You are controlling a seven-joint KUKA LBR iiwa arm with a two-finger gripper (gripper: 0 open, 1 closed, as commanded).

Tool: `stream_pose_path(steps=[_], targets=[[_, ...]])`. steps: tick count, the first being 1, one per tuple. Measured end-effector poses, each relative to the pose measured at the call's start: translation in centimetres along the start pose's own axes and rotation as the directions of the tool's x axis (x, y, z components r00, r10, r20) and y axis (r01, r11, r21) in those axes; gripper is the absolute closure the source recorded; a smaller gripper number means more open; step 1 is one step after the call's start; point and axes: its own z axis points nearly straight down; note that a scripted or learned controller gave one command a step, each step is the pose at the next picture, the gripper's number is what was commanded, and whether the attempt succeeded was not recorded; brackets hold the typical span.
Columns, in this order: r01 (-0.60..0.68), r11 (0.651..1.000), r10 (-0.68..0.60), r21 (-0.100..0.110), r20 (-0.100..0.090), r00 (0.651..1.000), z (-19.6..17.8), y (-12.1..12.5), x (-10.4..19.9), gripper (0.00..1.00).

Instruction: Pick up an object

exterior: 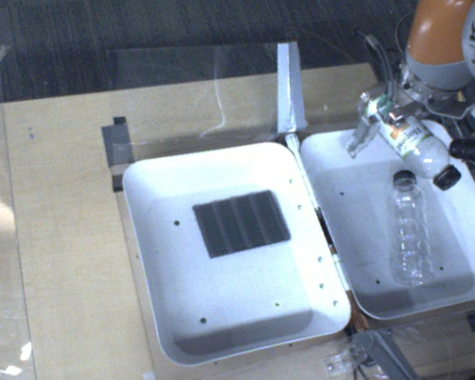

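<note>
The arm comes in from the right, and its tool (380,114) is up over the far edge of the right bin (354,237), clenched around a small bottle with a black cap (420,149) that hangs tilted above the bin floor. Just below it, a clear plastic bottle (409,228) lies lengthwise in that same bin. The left bin (161,270) holds a dark ribbed rectangular pad (241,223) near its middle. Both bins sit side by side on the wooden table (64,286).
</note>
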Motion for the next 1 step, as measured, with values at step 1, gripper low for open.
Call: stream_pose_path(steps=[1], targets=[[0.022,1.0,-0.022,0.001,0.001,1.0,-1.89,0.95,2.81,1.0]])
